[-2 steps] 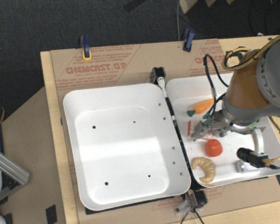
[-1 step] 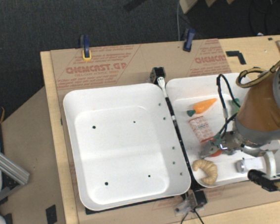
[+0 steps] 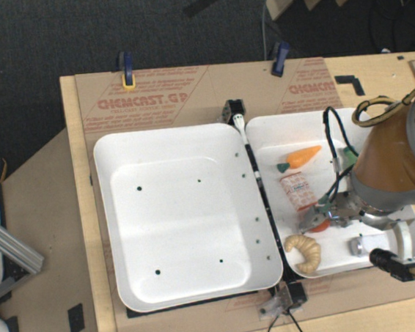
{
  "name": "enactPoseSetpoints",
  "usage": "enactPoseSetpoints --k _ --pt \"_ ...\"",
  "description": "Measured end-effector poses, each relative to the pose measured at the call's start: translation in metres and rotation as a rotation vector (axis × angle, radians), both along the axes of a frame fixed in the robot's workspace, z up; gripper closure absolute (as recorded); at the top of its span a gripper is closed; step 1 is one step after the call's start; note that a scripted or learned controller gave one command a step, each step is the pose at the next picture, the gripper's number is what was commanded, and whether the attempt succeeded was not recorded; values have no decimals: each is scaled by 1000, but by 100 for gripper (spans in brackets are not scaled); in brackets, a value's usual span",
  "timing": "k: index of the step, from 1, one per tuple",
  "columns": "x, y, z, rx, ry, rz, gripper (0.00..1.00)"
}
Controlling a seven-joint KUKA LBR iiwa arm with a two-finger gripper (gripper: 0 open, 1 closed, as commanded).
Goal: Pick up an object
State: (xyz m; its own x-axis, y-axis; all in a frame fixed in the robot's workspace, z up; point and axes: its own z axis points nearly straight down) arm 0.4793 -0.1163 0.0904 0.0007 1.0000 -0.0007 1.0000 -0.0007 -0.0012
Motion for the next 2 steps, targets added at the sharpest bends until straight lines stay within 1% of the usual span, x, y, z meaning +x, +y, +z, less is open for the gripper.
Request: enactPoseSetpoints --k 2 --pt "0 0 0 0 0 0 0"
